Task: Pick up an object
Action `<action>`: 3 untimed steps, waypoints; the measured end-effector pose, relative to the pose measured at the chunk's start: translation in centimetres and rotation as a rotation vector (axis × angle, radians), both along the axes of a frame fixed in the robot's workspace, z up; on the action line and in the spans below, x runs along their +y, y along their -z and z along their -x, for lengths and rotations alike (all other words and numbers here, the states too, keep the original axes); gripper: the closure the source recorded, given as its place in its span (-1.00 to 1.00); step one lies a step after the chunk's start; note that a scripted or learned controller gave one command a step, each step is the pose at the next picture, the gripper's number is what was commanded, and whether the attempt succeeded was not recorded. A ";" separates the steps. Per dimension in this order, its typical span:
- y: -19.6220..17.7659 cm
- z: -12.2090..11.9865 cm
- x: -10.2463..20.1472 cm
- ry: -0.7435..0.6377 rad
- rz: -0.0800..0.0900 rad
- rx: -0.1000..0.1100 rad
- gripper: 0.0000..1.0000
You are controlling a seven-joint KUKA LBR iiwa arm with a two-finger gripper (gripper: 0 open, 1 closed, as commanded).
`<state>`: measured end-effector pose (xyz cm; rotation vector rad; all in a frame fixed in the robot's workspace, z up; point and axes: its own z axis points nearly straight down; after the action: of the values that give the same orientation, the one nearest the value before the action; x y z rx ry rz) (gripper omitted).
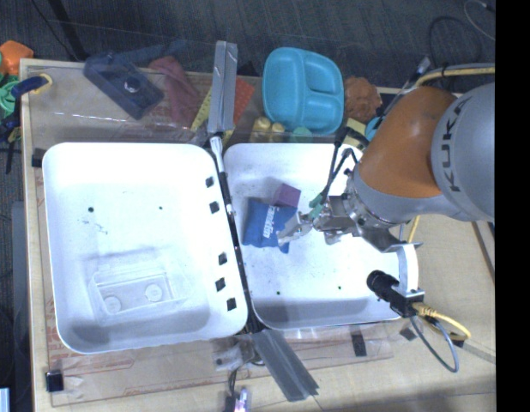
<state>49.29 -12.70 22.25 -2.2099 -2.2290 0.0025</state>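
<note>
Blue packet (262, 224) (white lettering, illegible) lies in the right bin (334, 303), touching the end effector (292, 227), whose finger state cannot be told.

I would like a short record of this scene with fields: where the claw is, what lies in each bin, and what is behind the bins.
claw: over the right bin, at the blue packet's right edge
right bin: blue packet, purple block touching its upper right corner
left bin: clear plastic tray
behind bins: turquoise divided container, dark blue tool
grasp: nothing seen between the fingers
</note>
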 end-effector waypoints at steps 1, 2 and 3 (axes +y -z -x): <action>8.1 -6.0 -1.5 -0.070 0.001 0.000 -1.00; 13.1 -10.9 -1.6 -0.029 0.001 0.000 -1.00; 12.2 -10.8 -1.5 -0.033 -0.001 0.003 1.00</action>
<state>60.11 -14.24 10.01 -2.1714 -2.2628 0.0048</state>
